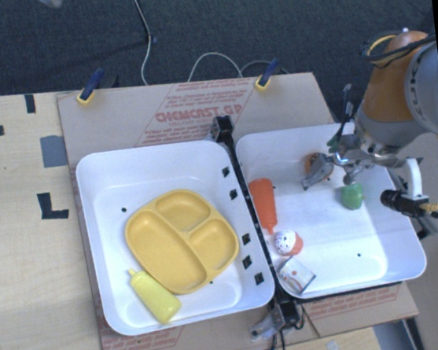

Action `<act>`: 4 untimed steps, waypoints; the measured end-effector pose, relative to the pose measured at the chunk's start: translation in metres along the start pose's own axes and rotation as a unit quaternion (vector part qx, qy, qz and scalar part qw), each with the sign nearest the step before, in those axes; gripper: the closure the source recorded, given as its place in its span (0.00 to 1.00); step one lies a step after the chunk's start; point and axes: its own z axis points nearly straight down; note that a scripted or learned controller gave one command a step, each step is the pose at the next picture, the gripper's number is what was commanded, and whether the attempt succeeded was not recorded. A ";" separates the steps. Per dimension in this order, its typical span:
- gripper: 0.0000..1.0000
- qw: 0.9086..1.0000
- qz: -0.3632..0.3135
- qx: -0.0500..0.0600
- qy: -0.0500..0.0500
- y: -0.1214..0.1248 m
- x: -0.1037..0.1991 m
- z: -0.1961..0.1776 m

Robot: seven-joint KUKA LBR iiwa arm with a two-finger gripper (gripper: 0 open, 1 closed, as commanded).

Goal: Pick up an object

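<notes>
In the right bin (388, 264), my gripper (318, 172) hangs low over the far middle, reaching in from the right under the orange-banded wrist (389, 87). A small brown-orange object (312, 161) lies right at the gripper's tip, and I cannot tell whether it is held. A green object (352, 196) sits just right of and nearer than the gripper. An orange cylinder (264, 203) lies along the bin's left wall. Near it are a white and orange ball (287, 241) and a small clear item (297, 279).
The left bin (93, 185) holds a yellow divided plate (181, 238) and a yellow squeeze bottle (154, 294) at its near left corner. A black divider (245, 207) separates the bins. Clamps and a cable lie beyond the bins on the cardboard.
</notes>
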 end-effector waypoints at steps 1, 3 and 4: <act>0.00 1.000 0.000 -0.002 -0.001 -0.001 0.001 0.057; 1.00 1.000 0.000 -0.005 0.000 0.002 0.011 -0.004; 1.00 1.000 0.000 -0.004 -0.001 -0.001 0.002 -0.053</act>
